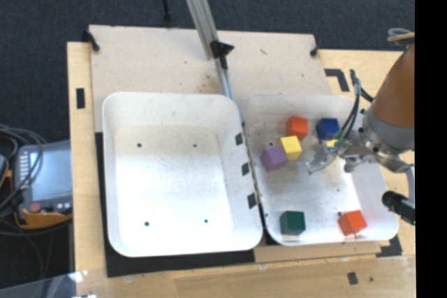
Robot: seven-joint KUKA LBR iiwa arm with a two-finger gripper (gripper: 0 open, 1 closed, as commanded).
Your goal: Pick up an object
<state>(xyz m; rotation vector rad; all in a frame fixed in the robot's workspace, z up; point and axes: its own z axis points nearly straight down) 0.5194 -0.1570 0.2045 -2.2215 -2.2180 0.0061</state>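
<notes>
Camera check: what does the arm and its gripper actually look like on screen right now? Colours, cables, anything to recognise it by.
The arm enters from the right as a rounded orange band above a grey wrist section. Dark cables loop along its left side. Below sits the gripper, a pale grey metal assembly with small yellow-green detail near its top. A black cylindrical part juts out lower right.

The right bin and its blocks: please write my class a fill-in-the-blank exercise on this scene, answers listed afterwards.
1. All the blocks lie in the right bin; they number ____.
2. The yellow block touches the ____ block on the side toward the left bin.
3. The green block sits near the bin's front edge, as does a second ____ block.
4. The gripper hovers just below the ____ block.

Answers: six; purple; orange; blue
</notes>
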